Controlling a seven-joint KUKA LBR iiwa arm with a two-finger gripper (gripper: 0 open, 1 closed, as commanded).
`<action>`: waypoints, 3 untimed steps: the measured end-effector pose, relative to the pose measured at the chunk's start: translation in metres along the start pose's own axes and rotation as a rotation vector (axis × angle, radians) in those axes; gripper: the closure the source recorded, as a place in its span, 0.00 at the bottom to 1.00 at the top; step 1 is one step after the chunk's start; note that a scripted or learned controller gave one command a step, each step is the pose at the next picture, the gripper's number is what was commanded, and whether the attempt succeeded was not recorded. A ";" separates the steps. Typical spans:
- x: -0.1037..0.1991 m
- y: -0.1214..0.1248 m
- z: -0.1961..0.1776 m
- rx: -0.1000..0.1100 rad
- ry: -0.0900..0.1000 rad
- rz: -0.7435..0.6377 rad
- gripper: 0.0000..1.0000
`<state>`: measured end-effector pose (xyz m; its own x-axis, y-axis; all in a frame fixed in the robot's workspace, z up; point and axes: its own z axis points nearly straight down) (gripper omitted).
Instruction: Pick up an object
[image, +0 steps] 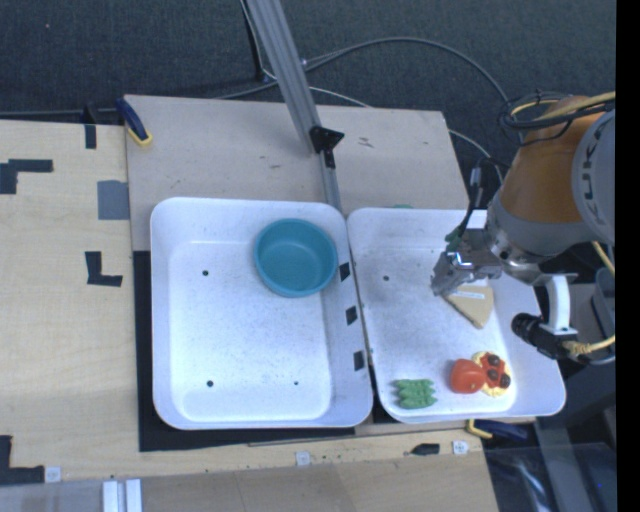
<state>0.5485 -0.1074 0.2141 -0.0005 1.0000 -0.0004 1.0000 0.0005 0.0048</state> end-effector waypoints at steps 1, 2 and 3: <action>0.000 0.000 -0.016 0.004 0.000 0.000 1.00; 0.049 0.008 -0.022 0.005 0.002 -0.004 1.00; 0.094 0.005 -0.026 0.005 0.002 -0.004 1.00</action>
<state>0.5537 -0.0132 0.2405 -0.0044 1.0000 0.0011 1.0000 0.0044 -0.0007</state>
